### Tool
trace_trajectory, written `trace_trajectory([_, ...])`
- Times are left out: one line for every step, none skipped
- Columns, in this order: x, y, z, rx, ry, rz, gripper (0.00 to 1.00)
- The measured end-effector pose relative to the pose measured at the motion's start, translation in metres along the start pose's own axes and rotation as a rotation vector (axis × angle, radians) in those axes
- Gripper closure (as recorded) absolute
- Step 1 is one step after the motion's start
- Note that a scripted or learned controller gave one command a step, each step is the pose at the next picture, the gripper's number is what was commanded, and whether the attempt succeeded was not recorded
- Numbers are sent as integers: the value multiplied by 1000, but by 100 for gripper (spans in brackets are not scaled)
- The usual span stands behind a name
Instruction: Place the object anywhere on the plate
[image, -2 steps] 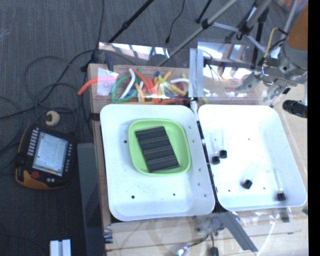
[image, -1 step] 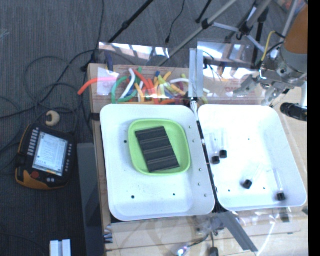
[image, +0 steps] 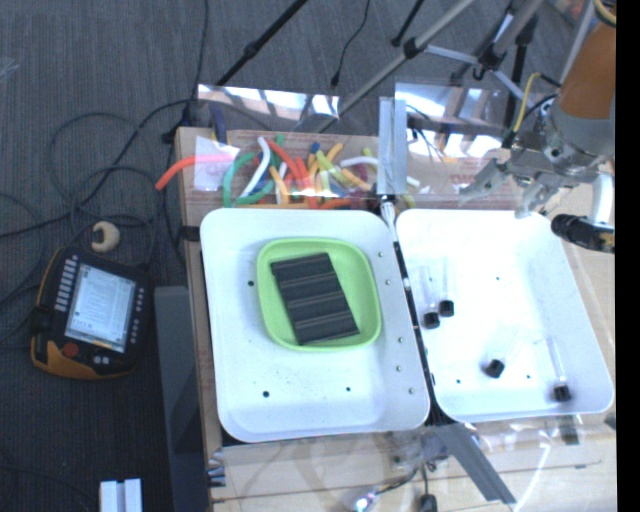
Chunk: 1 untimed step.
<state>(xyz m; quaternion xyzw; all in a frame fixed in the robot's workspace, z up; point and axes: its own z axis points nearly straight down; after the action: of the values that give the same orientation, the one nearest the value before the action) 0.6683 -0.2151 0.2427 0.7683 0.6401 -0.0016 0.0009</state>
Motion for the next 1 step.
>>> trace_trajectory([0,0,-4,-1,3,20,0])
